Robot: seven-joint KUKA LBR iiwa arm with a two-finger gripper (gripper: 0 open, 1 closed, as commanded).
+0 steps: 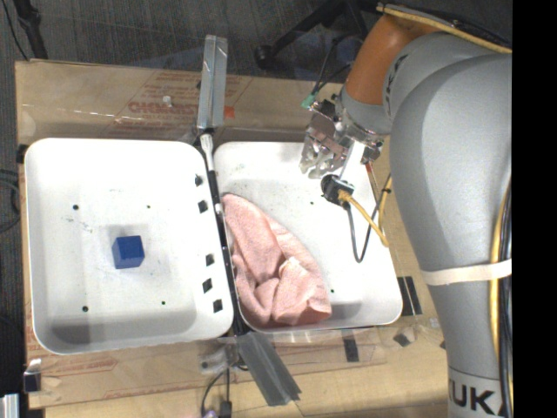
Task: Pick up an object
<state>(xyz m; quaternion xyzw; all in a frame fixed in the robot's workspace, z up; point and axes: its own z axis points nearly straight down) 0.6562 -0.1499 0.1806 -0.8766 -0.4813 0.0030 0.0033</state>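
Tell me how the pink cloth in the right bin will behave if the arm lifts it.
The pink cloth lies crumpled in soft folds, so it will likely hang limp and stretch out rather than hold shape. It looks light for its size. Pinched at one fold, part may drag along the right bin before clearing.

Grey arm (452, 190) cut off at right and bottom edges, lettering partly lost; gripper (320, 157) too small and blurred to judge finger spacing; pink cloth (270, 264) hiding right bin (374, 268) floor beneath.
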